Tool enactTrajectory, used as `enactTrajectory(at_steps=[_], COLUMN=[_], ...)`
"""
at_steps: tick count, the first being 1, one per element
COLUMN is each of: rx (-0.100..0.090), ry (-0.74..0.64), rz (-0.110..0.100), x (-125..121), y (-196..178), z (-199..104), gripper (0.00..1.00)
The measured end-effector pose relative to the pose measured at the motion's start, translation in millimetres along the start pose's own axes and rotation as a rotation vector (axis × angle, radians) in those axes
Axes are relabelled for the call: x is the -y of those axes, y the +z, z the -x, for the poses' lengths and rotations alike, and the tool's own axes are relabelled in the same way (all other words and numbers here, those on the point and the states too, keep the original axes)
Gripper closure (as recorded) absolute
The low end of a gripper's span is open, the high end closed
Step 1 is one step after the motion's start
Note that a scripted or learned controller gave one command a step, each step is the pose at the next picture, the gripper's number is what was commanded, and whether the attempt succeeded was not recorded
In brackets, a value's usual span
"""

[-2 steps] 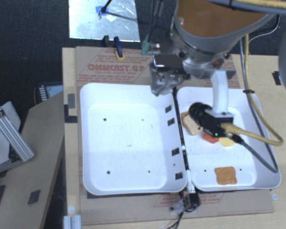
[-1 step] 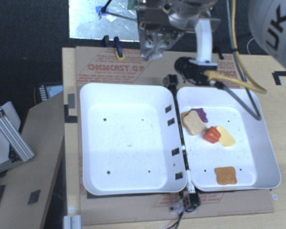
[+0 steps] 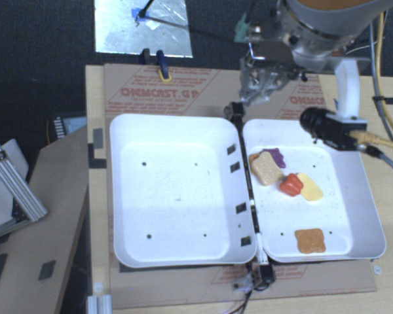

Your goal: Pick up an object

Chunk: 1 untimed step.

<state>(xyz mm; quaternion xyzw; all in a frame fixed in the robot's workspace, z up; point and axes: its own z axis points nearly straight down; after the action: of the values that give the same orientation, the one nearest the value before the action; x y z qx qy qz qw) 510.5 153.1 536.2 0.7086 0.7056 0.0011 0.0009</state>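
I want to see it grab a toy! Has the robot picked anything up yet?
Not yet. The gripper hangs high above the back edge of the bins with nothing visible in it. The toast, bread, purple piece, red piece and yellow piece all lie in the right bin. Reaching down and grabbing are left.

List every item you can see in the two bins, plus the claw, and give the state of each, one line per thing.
Claw: raised above the far edge of the bins, nothing seen in it.
Beige bread slice: lying flat in the right bin, overlapping the purple piece.
Purple piece: lying flat.
Red piece: resting against the yellow piece.
Yellow piece: lying flat.
Brown toast: lying flat, apart from the rest.
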Motion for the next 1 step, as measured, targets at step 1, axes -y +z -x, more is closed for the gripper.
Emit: enactTrajectory(at_steps=[1], rx=[-0.001], ry=[-0.012], rz=[0.0], x=[-31.0], y=[2.1], z=[-61.2], gripper=[1.0])
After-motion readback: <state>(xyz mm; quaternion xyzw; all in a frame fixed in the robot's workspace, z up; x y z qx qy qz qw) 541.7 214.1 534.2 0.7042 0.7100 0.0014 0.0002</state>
